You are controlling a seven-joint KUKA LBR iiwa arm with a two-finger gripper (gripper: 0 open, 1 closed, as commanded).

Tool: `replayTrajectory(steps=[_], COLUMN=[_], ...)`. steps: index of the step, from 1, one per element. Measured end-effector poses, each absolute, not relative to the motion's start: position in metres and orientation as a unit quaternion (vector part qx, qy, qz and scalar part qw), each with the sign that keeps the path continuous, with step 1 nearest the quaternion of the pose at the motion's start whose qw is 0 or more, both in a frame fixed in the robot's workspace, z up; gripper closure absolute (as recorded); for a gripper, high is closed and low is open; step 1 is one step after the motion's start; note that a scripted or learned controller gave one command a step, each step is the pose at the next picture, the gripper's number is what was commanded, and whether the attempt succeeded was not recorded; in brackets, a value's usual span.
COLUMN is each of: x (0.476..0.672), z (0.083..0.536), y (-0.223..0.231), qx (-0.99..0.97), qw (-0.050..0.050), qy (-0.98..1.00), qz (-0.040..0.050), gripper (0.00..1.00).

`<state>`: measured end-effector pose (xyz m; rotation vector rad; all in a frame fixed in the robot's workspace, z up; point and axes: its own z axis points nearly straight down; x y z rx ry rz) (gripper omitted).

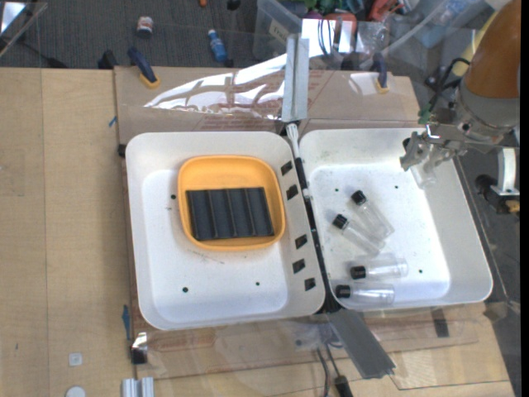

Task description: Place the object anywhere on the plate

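Above the right white bin, metal two-finger gripper, grip state unclear, four clear black-capped vials below, orange plate left.

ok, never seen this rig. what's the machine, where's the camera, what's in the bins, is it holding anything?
One fixed camera looks down at a slant on a bench with two shallow white bins. The grey and orange robot arm reaches in from the right; its tool hangs over the right bin, with nothing visibly held. That bin holds four clear vials with black caps. The left bin holds an orange plate carrying a black ridged insert. The job is moving a vial onto that plate; none is there yet.
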<state>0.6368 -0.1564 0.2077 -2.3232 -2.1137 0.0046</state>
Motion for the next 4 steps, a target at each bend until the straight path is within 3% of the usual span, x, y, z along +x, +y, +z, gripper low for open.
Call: replayTrajectory(steps=[1, 2, 4], x=[0.629, 0.663, 0.668], z=[0.240, 0.208, 0.238], y=[-0.127, -0.105, -0.052], qx=[-0.682, -0.612, -0.441], qw=[-0.001, -0.001, -0.002], qy=[-0.731, -0.790, -0.898], qz=[0.0000, -0.0003, -0.0007], gripper=[1.00, 1.00, 1.00])
